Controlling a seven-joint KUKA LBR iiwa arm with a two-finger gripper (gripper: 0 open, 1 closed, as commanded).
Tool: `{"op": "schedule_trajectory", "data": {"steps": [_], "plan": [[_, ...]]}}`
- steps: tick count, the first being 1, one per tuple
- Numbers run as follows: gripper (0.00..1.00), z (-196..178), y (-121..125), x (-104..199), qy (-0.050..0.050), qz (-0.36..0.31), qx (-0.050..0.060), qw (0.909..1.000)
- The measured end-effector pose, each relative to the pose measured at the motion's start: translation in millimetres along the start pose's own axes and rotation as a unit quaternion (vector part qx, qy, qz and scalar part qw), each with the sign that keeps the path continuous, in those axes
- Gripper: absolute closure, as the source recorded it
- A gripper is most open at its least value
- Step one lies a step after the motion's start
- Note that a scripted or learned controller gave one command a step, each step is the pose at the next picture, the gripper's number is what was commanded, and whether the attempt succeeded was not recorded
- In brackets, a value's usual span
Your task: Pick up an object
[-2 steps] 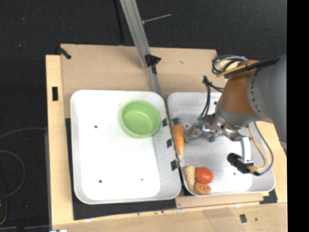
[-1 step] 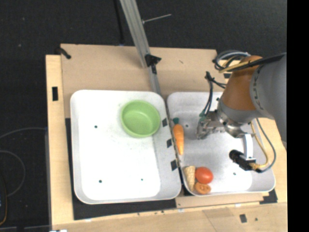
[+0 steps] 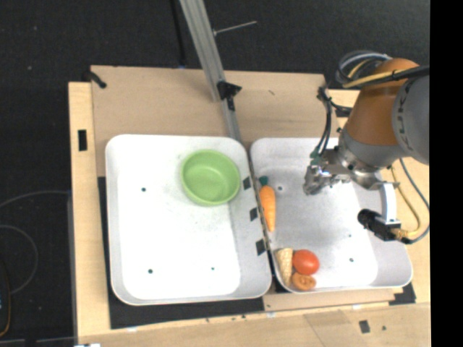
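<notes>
Approach step, judging by the tool (image 3: 316, 181) hovering right of the carrot (image 3: 268, 207); open or closed, cannot tell. Next: shift toward carrot, lower, grip.

Looking down on the bench (image 3: 145, 100), I see two white bins side by side. The left bin (image 3: 145, 266) holds a green bowl (image 3: 210, 178), upright, toward its upper right part. My gripper (image 3: 316, 181) hangs over the upper middle of the right bin (image 3: 362, 266), with my orange band (image 3: 372, 114) above it (the arm comes in from the right). A carrot (image 3: 268, 207) lies lengthwise along that bin's left wall. In its lower left corner a red tomato (image 3: 306, 262) sits touching a pale piece (image 3: 284, 262) and a small brownish item (image 3: 304, 282).
</notes>
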State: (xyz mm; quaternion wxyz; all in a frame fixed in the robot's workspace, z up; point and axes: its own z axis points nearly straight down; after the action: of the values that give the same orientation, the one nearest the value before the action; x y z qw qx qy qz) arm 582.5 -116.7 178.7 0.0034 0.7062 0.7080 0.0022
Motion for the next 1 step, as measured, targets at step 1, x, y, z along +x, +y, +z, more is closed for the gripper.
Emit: {"op": "schedule_trajectory", "data": {"steps": [1], "plan": [[1.0, -24.2, 1.1, -1.4, 0.0, 0.0, 0.003, 1.0]]}}
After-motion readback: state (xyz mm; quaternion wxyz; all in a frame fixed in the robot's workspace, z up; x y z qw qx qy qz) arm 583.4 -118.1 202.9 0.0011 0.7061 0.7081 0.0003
